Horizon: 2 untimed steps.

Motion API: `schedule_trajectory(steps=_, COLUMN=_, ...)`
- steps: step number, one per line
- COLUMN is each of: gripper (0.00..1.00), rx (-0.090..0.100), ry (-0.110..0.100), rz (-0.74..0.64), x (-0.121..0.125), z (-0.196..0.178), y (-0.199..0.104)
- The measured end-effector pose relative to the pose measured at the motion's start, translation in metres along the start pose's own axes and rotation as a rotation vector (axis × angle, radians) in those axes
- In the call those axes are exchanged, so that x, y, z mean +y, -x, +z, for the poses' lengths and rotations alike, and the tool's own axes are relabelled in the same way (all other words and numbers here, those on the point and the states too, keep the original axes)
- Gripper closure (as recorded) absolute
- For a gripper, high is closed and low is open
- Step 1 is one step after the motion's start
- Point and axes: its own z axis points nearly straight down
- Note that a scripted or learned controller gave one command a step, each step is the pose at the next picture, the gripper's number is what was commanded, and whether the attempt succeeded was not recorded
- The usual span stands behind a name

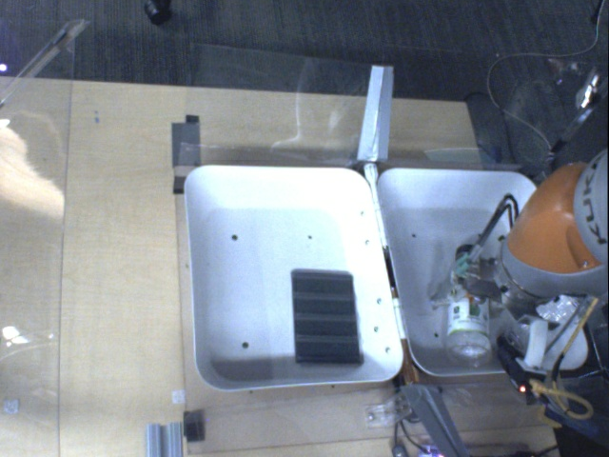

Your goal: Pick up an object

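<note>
Worktop point(105, 255) first, pale wood, carrying two white bins. Left bin point(219, 284) holds a black ribbed block point(325, 316) near its front. Right bin point(419, 208) has the arm low over it, the pincer point(473, 288) hidden by the wrist, so I cannot tell its state. Just beneath lies a small clear jar point(468, 328) with a green-marked label. Smooth and round, it could roll or slip aside.

Two white bins side by side — left bin point(205, 255), right bin point(419, 208) — on a wooden bench point(105, 284)
</note>
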Motion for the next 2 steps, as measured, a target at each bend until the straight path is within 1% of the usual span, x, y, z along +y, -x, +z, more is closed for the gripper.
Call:
schedule_trajectory(steps=1, gripper=1.00, rx=0.001, ry=0.004, rz=-0.001, x=0.002, z=-0.010, y=-0.001)
schedule_trajectory(steps=2, gripper=1.00, rx=0.001, ry=-0.001, rz=-0.030, x=0.025, z=-0.084, y=-0.073)
